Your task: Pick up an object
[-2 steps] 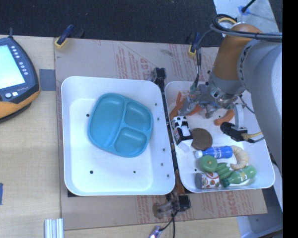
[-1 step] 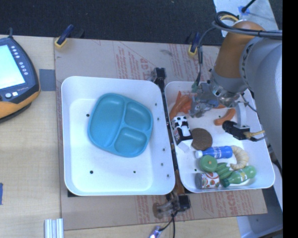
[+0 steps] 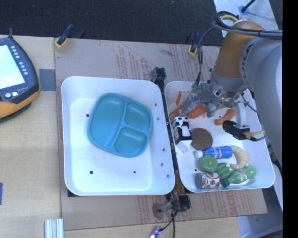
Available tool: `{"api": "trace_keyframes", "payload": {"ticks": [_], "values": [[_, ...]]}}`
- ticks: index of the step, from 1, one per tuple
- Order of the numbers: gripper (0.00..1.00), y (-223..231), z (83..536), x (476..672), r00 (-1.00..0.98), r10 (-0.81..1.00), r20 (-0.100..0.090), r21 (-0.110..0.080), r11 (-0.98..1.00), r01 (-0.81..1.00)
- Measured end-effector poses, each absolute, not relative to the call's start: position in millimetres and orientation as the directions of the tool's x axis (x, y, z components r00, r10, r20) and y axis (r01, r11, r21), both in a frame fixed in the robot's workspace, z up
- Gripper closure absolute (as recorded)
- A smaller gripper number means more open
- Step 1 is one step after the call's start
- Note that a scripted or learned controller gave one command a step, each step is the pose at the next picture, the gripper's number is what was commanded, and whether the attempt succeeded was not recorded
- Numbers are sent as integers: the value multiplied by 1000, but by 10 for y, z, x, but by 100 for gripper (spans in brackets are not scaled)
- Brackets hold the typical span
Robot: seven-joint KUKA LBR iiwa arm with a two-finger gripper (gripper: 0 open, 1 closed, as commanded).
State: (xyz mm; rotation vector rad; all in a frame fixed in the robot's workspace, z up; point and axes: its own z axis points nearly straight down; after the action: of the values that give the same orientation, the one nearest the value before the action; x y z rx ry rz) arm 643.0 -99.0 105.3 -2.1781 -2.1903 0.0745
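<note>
Right bin (image 3: 266, 180) is packed with small toys; left bin (image 3: 69, 133) carries a blue divided plate (image 3: 121, 125), tilted a bit in the frame, its three wells facing up. Candidate objects all sit in the right bin: a brown round disc (image 3: 201, 139) lying flat mid-bin, a black-and-white cow-patterned piece (image 3: 181, 127) just left of it near the bin's left wall, a blue-and-white tube (image 3: 219, 152) with long axis running roughly left-right and its green cap (image 3: 199, 154) pointing left, a green vegetable piece (image 3: 239, 176) with long axis left-right along the near edge, a small can (image 3: 204, 181) on its side next to it, and a beige curved piece (image 3: 242, 156) arcing between tube and green piece. Orange carrot-like pieces (image 3: 197, 111) lie at the far end, long axes slanting, partly under the tool. The arm (image 3: 238, 48) comes in from the right, orange band up top, wrist pointing down over the far half of the right bin. The gripper (image 3: 204, 99) sits low among the orange pieces; whether it's spread or closed, cannot tell, too much clutter and cabling. A tablet-like pendant (image 3: 7, 78) rests on the bench at far left, well apart from the bins.
</note>
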Motion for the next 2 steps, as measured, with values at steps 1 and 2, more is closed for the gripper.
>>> {"api": "trace_keyframes", "payload": {"ticks": [1,2], "values": [[100,-995,1155,6430,-9,1000,2,-72,9,997],[0,-994,1154,6430,-10,1000,2,-73,10,997]]}}
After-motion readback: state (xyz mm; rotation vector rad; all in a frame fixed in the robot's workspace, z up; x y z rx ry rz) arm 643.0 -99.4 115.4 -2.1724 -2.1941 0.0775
